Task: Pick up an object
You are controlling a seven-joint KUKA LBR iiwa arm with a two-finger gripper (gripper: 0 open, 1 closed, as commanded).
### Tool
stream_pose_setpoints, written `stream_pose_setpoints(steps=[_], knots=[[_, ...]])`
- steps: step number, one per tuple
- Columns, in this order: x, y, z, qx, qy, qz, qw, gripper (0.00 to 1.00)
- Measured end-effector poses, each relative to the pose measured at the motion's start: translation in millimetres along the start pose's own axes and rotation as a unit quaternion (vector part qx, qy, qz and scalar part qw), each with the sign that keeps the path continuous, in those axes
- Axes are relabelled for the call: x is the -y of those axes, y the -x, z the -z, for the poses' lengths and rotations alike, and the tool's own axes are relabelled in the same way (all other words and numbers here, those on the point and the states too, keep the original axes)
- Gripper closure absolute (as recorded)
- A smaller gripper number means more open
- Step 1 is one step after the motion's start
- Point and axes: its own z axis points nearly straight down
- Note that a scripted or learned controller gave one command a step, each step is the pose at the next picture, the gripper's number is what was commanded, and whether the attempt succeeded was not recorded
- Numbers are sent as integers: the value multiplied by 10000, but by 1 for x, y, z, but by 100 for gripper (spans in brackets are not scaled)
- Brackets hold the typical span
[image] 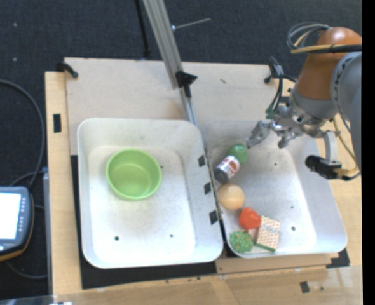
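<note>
Your view looks down on a tabletop [130, 91] carrying two shallow white bins side by side. The left bin [175, 234] holds a light green bowl [133, 174], upright, toward its upper left. The right bin [308, 215] holds the graspable objects, all gathered along its left wall: a small can [227, 167] with a red-and-white label lying tilted, a green ball [239, 152] touching the can's upper right, a pale tan egg-shaped object [231, 197] just below the can, a red-orange object [250, 218] below that, a green textured piece [241, 241] at the bin's lower left corner, and a patterned card-like packet [267, 232] just beside it.

The end effector [271, 134] hangs over the upper edge of the right bin, just right of the green ball and apart from it. You can see its two fingers spread, one angled left [257, 135] and one to the right, with nothing between them. A slanted metal rail [164, 33] crosses the top of the view.
</note>
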Motion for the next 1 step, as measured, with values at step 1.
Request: stream_pose_setpoints(steps=[1], knots=[[-2,1,14,2,34,-3,10000,100]])
